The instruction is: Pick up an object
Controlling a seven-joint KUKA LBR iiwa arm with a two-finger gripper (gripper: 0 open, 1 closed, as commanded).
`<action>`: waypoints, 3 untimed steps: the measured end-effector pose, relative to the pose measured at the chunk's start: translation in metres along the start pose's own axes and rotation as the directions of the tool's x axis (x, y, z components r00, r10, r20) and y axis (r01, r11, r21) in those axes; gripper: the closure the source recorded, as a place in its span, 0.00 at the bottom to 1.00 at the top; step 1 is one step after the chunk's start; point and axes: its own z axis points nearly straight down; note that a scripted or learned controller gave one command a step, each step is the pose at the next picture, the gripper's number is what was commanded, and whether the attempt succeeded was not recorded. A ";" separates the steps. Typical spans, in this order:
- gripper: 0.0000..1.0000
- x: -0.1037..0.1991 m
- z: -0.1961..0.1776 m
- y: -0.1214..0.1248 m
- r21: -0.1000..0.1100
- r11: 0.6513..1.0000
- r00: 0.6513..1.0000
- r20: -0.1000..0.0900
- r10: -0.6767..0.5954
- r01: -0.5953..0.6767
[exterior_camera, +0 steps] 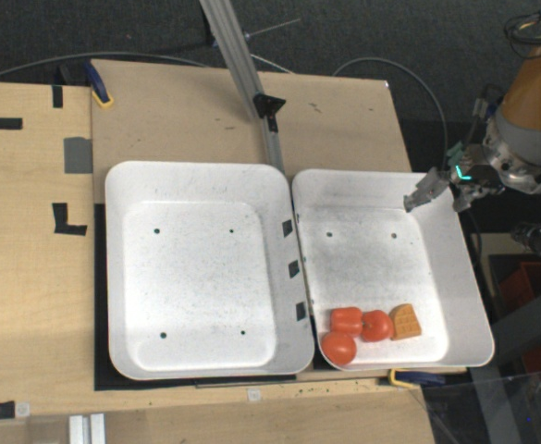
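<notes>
Gripper [434,190] sits over the right bin's [455,248] far right rim; whether it is released or clenched cannot be told. Three red pieces [355,328] and a tan block [405,322] cluster at the near edge. They look light, smooth-skinned, probably slippery; taking the block across its flat sides seems safest.

The arm [520,118] is showing a rounded orange band above a pale grey wrist section with a darker ring beneath it. A small teal light is glowing on the dark block below the wrist. The gripper [424,192] is showing as slim grey metal, and thin cables are looping beside the wrist.
</notes>
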 end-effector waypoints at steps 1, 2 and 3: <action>0.00 0.000 -0.003 0.001 -0.005 1.000 1.000 0.001 -0.002 0.002; 0.00 -0.009 0.051 -0.003 0.001 1.000 1.000 0.001 0.001 -0.001; 0.00 -0.016 0.099 -0.009 0.000 1.000 1.000 0.001 0.000 0.000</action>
